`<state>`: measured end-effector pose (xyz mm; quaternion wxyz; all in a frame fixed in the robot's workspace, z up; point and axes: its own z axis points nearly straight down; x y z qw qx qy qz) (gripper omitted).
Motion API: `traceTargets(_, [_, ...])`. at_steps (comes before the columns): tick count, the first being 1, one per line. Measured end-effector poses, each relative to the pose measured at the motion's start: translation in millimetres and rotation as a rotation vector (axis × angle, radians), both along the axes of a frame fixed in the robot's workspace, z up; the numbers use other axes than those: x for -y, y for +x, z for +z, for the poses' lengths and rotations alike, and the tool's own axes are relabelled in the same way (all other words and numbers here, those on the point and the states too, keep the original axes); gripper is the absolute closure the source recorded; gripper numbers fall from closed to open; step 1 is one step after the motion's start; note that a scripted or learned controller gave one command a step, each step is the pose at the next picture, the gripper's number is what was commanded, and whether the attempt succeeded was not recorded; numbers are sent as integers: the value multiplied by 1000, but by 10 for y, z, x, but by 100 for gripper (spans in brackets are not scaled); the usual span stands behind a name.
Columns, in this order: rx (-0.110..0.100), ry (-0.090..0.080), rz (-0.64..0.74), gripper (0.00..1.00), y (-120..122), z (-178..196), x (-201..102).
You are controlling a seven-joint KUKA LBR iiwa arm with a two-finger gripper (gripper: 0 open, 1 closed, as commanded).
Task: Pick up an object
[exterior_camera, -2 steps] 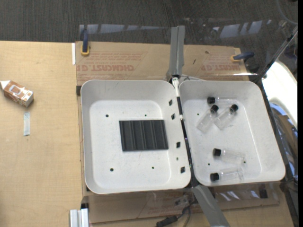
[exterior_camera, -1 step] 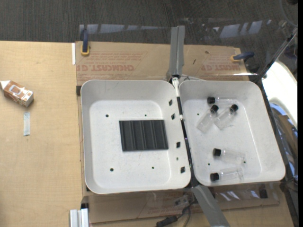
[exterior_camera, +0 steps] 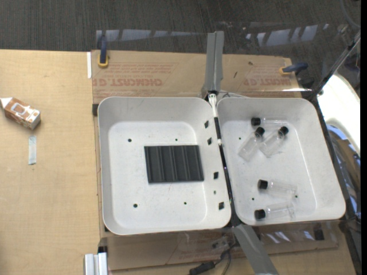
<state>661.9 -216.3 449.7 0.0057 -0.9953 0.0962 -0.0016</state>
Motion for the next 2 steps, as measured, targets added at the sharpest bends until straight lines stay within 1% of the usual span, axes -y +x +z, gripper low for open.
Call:
traceTargets(1, [-1, 0, -1, 0, -1, -1, 0])
traceTargets(2, [3, 5, 2, 100, 13, 95, -28])
